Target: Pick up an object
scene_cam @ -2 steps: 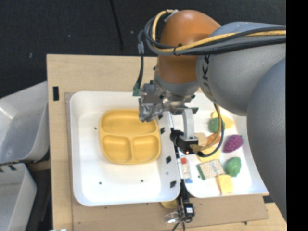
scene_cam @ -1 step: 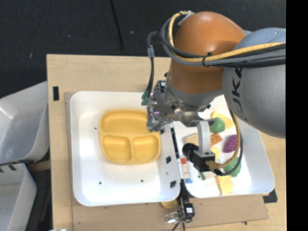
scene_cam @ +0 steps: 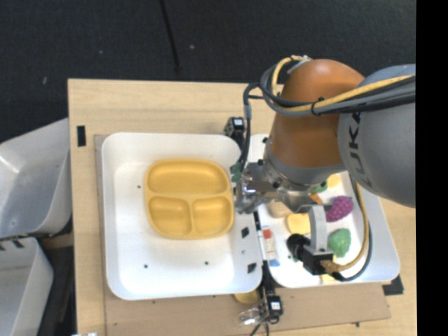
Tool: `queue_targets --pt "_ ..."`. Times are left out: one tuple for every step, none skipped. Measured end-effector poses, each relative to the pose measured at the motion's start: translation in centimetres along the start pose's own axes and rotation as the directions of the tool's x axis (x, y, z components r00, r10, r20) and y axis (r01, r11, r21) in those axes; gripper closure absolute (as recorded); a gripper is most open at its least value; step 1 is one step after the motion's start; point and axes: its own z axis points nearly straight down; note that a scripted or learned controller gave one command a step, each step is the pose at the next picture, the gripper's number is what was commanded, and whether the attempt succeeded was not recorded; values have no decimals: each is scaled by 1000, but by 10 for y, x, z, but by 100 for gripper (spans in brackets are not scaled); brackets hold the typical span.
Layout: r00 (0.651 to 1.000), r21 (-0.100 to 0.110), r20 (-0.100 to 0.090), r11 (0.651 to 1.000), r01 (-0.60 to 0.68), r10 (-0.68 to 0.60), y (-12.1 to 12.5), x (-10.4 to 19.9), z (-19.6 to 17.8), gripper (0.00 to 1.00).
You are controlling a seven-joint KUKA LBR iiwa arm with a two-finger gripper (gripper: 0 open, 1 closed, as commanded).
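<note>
While the arm (scene_cam: pixel 329 131) hangs over the right bin (scene_cam: pixel 381 247), hiding the claw (state: cannot tell), left bin (scene_cam: pixel 126 257) holds a yellow tray (scene_cam: pixel 189 198). Right bin: purple grapes (scene_cam: pixel 340 207), green toy (scene_cam: pixel 339 241), yellow piece (scene_cam: pixel 298 222).

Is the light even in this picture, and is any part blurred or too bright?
In the camera view the light is soft and even; the left bin looks bright white without harsh glare; the yellow tray casts almost no shadow; the arm shades the right bin; the small toys near the pincer look slightly blurred.
</note>
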Motion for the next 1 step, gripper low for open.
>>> queue_targets --pt "1000 -23 -5 1000 7 -7 1 -19 -184 100"
